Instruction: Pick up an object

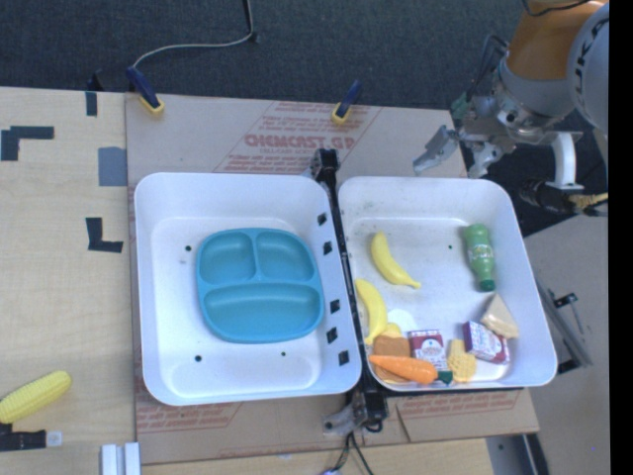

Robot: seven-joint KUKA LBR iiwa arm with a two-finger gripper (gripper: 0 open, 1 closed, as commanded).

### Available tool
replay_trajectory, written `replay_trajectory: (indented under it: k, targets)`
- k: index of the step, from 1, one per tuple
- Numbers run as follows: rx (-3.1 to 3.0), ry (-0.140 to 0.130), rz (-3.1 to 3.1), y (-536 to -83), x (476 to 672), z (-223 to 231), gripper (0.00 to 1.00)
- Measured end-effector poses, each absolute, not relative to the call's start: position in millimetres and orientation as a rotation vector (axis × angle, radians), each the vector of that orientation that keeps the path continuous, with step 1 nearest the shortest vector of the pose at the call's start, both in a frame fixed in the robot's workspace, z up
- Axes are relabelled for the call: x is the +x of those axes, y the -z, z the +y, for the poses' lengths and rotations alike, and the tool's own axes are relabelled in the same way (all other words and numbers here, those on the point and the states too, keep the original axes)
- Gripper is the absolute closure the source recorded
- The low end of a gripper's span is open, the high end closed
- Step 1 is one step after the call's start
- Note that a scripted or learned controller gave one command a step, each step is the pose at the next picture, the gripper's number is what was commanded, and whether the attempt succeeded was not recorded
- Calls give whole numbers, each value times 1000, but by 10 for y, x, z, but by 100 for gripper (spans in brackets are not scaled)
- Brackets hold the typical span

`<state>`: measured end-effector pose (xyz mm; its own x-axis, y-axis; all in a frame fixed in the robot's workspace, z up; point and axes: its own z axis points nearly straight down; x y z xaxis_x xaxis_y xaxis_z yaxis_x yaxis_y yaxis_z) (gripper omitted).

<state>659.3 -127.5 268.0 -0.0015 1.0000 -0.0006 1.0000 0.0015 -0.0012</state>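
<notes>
- While the gripper [457,156] hangs beyond the right bin's [509,206] far rim, its fingers spread wide, holding nothing.
- Green bottle [480,254] lies just below it.

Green bottle [480,256] flat by right bin's far right wall, two yellow bananas [392,261] mid-bin.
</notes>
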Motion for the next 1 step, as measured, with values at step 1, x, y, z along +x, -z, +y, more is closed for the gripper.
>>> replay_trajectory:
  k: [1]
  targets:
    - [-2218, -2, -2222, -2123, 6434, -808, 0]
